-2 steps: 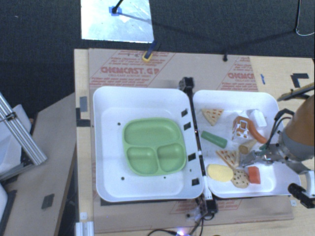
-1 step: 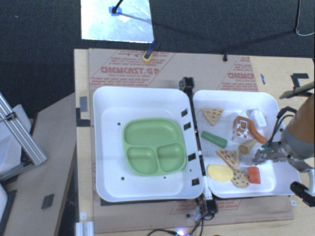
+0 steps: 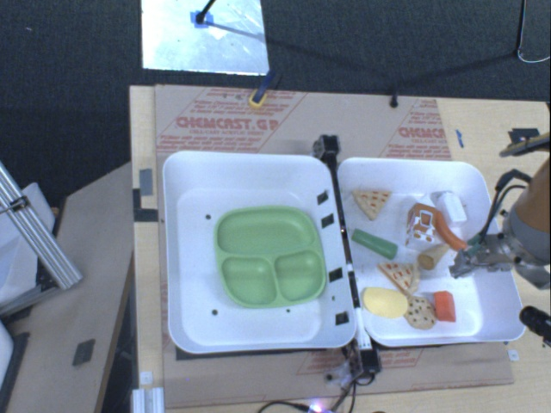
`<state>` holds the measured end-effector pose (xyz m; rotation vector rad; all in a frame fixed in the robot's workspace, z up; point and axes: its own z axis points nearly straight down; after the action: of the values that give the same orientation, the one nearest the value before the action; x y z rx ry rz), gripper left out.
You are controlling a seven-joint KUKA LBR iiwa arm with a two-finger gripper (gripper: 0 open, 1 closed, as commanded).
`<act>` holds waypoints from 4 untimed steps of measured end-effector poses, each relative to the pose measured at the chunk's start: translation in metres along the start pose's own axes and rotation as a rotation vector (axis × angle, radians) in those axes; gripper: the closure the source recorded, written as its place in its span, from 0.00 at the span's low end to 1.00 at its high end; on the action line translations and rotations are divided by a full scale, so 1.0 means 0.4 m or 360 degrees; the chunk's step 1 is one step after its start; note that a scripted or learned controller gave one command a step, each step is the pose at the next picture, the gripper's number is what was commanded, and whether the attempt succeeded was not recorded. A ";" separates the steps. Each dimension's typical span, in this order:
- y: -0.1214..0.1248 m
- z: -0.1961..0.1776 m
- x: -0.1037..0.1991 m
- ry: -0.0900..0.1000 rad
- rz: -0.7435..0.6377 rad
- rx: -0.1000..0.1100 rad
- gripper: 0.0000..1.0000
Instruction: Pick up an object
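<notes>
End effector (image 3: 472, 263) over right bin (image 3: 482, 179) near right rim; closure unclear; toys crowd left.

On the desk (image 3: 215, 114) sit two white bins. The left bin (image 3: 185, 196) holds a green tray (image 3: 267, 255). The right bin (image 3: 482, 312) holds two pizza slices, a green cylinder (image 3: 374, 243), a yellow lump (image 3: 384, 301), a cookie (image 3: 420, 313) and a red block (image 3: 443, 305). The tool (image 3: 469, 261) hovers at this bin's right edge.

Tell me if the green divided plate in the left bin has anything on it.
Empty. The green plate lies flat in the left bin, and all three of its compartments show bare green.
</notes>
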<state>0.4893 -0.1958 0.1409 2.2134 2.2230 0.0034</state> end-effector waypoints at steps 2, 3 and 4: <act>-0.006 -0.215 0.006 -0.0001 -0.0001 -0.0002 1.00; 0.041 -0.240 0.137 0.0004 -0.0010 0.0000 1.00; 0.061 -0.236 0.281 0.0006 -0.0011 0.0005 1.00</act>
<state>0.5128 -0.0830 0.2353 2.2091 2.2338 0.0039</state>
